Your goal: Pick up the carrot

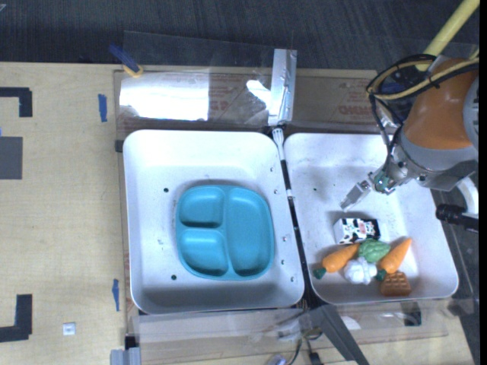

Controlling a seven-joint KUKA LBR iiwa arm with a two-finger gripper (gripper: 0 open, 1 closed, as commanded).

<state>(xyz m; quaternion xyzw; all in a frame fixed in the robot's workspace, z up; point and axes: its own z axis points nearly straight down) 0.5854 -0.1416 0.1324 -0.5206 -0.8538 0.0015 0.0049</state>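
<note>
Two orange carrot-shaped pieces lie near the front of the right bin [319, 158]. One carrot [338, 258] is at the left of the pile and the other [396, 254] at the right, with a green leafy piece [373, 249] between them. My gripper [367, 190] hangs over the middle of the right bin, above and behind the pile and apart from both carrots. Nothing shows in its grasp.
A black-and-white carton [358, 229] lies between the gripper and the carrots. A white lump [356, 273] and a brown waffle piece [396, 284] touch the pile at the front. The left bin [144, 173] holds a blue divided plate [225, 230].
</note>
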